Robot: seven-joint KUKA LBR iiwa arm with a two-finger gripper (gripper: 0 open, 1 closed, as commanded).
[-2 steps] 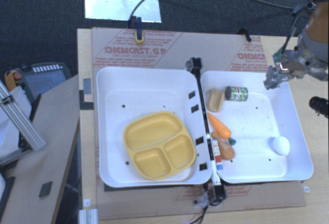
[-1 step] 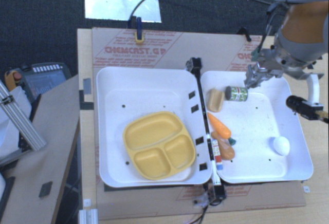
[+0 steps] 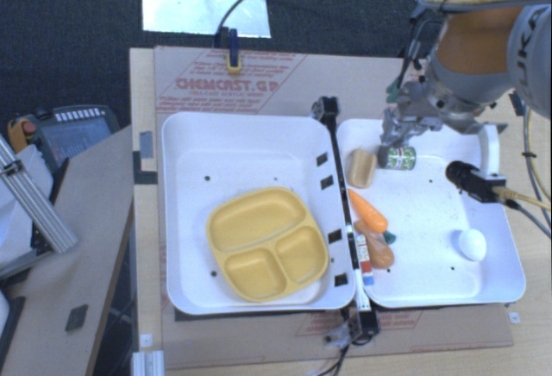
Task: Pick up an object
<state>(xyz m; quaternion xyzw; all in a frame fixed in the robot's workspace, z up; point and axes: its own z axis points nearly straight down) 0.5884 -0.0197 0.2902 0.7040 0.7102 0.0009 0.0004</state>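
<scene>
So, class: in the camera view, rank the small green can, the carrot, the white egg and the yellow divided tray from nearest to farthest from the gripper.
Measured from the gripper, at the back of the right bin:
1. Small green can, right beneath it.
2. Carrot, by the divider, toward the front-left.
3. White egg, front-right of the same bin.
4. Yellow divided tray, in the left bin.

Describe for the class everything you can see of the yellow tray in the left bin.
The yellow tray is a shallow, rounded dish that looks like moulded plastic, with three compartments: one long one across the far side and two smaller ones nearer the camera. It lies flat, right way up and slightly turned, on the floor of the left bin, towards its near right corner.
</scene>
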